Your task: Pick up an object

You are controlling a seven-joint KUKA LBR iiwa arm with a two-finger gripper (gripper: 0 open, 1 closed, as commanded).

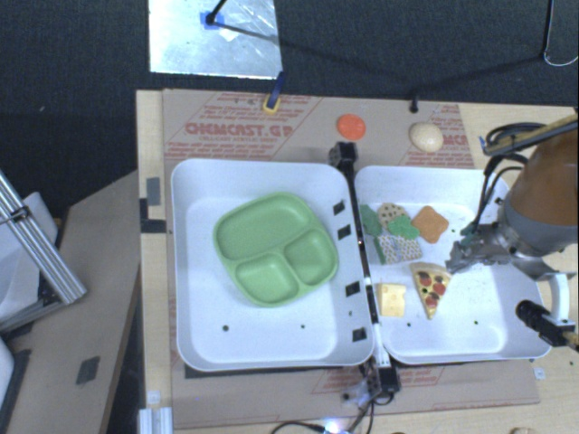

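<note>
The hand [457, 259] hangs low over the right bin [470, 337], just beside the pizza slice [431, 287], which lies a bit below and to its left. I cannot tell how the hand is set. In that bin there is also a yellow cheese square [392, 299], an orange piece [431, 223], a cookie [391, 213] and a patterned block [396, 245]. The left bin [204, 333] holds a green tray [274, 248] with three parts.

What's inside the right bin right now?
The right bin holds a pizza slice, a yellow cheese square, an orange piece, and a small cluster. The gripper and arm cover the bin's right side.
</note>
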